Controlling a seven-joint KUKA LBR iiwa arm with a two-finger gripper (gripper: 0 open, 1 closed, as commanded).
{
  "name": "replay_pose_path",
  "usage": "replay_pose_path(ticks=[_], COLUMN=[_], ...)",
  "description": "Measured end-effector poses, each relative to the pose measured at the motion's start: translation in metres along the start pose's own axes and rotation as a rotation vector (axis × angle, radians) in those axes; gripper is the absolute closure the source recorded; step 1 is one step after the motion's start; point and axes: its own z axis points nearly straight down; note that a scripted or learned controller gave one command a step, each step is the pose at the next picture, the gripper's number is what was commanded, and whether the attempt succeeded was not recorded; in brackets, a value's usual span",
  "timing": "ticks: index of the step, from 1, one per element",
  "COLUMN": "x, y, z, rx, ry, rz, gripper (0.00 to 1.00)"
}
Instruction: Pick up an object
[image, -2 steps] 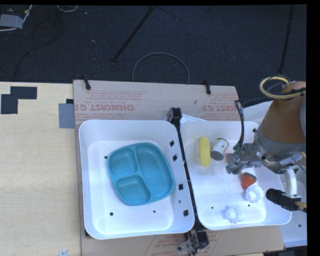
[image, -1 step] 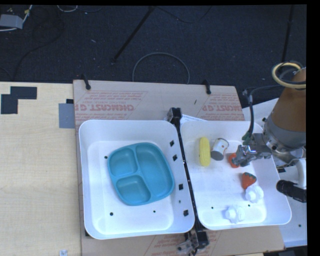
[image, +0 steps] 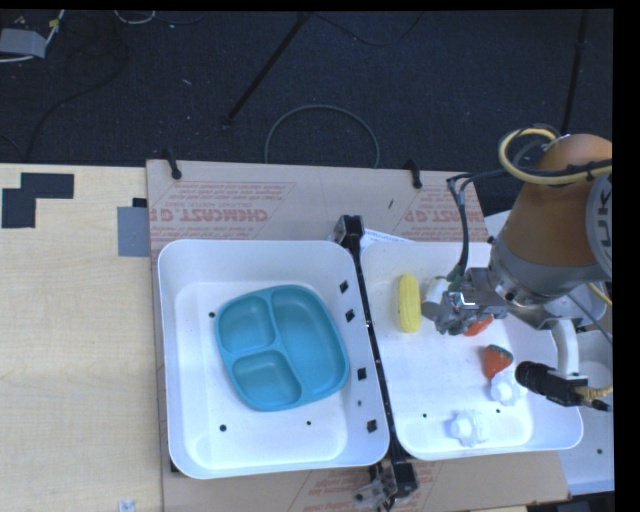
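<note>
Gripper (image: 452, 312) low over the right bin (image: 420, 405), upper middle of it, hanging off the grey-and-orange arm (image: 555, 215) that comes in from the right. Can't tell whether it's wide or narrow from this angle, and nothing is visibly held. Small red-orange piece (image: 480, 325) pokes out at its lower right edge, mostly hidden; can't tell if they touch. Yellow corn cob toy (image: 408, 303) lies just left of the gripper, lengthwise up-down in view, close to the divider between the bins, apart from the gripper. Red strawberry-like toy (image: 497, 358) sits below and right of the gripper, with a white lump (image: 503, 390) just beneath it. Second white lump (image: 466, 428) near the bin's bottom edge, off on its own. Left bin (image: 190, 300) holds a blue three-compartment plate (image: 282, 345), flat, roughly centred. Both bins sit on a cardboard sheet with red print (image: 250, 205) on the pale wooden bench (image: 70, 350).
</note>
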Motion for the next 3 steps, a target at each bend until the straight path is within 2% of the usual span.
replay_pose_path(ticks=[1, 3], x=[0.044, 0.146], y=[0.001, 0.026], z=[0.006, 0.010], rx=[0.001, 0.000], ry=[0.000, -0.001], rz=[0.000, -0.001], gripper=[1.00, 1.00])
